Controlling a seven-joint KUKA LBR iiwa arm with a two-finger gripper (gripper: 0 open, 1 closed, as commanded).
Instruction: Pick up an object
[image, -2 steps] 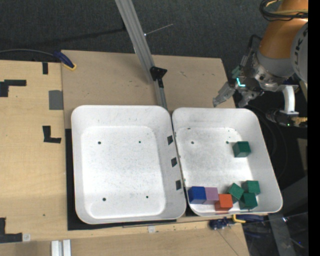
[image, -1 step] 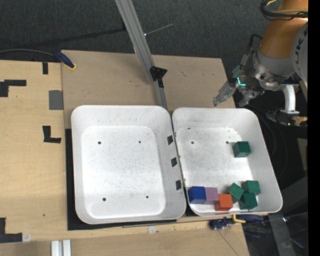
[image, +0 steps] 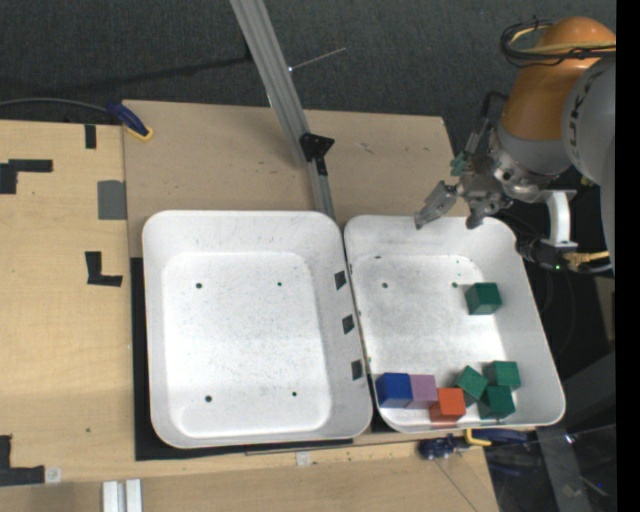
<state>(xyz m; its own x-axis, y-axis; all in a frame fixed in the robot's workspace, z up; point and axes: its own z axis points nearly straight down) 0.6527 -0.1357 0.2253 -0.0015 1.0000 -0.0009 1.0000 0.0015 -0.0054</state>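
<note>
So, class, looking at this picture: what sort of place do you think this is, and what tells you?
Most likely a robotics lab or test bench. A grey and orange robot arm reaches over two white bins on a plywood bench, and small coloured blocks lie in the right-hand bin as practice pieces.

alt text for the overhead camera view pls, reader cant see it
A grey robot arm's gripper hangs open over the far rim of the right bin, holding nothing. That bin holds a lone green block and, along its near edge, blue, purple, orange and three more green blocks.
</note>
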